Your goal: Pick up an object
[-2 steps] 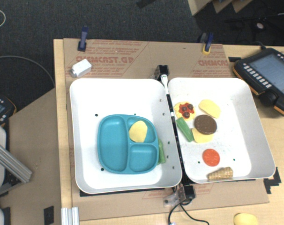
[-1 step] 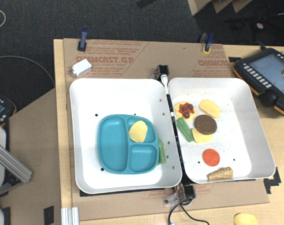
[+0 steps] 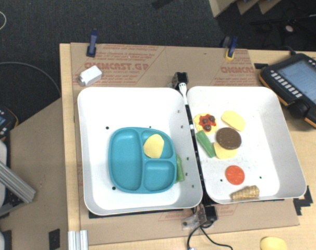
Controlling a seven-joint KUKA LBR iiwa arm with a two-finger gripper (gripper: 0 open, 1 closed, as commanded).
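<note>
In the left bin (image 3: 95, 113) lies a teal divided plate (image 3: 128, 160) with a yellow piece (image 3: 154, 146) in its upper right compartment. A green piece (image 3: 179, 168) leans against the plate's right edge. The right bin (image 3: 262, 108) holds several toy foods: a red piece with dark spots (image 3: 207, 121), a yellow oval (image 3: 233, 120), a brown disc (image 3: 228, 138) on a yellow piece (image 3: 227, 152), a green stick (image 3: 205, 143), a red disc (image 3: 234, 175) and a tan cone (image 3: 245, 193).
A white block (image 3: 90, 76) sits on the cardboard behind the left bin. Blue clamps (image 3: 92, 41) (image 3: 230, 46) hold the board's far edge. A tablet-like controller (image 3: 296, 82) lies at the right. A yellow object (image 3: 272, 242) rests near the bottom right.
</note>
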